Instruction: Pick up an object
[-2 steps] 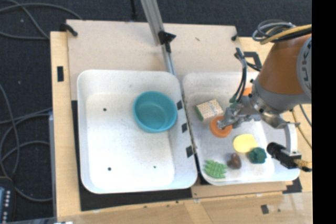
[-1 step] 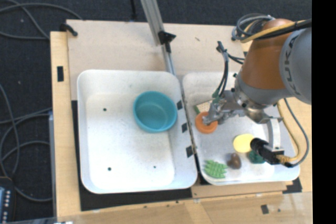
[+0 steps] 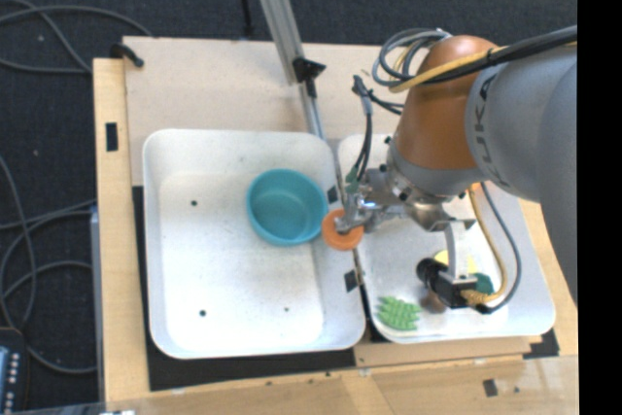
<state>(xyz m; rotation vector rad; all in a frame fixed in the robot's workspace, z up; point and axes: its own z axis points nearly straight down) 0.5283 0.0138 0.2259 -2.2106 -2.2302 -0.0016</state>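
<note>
**Pick not confirmed: gripper down at the orange piece**

The arm (image 3: 457,131) reaches in from your right and hangs over the right bin (image 3: 530,311), its wrist low by the wall shared with the left bin (image 3: 194,311). The gripper (image 3: 355,212) sits right at that divider. From this angle you cannot tell whether it is apart, together or clamped on anything.

The teal bowl (image 3: 285,206) lies in the left bin near the divider, untouched. The orange piece (image 3: 338,233) is at the divider, just below the gripper tip and beside the bowl's rim; it looks like the target. It seems to be at bin level, so count nothing as lifted. The small green piece (image 3: 397,312) lies at the right bin's near edge, well apart from the gripper.

By my reading the approach is made; a sure grasp and the lift are left.
</note>
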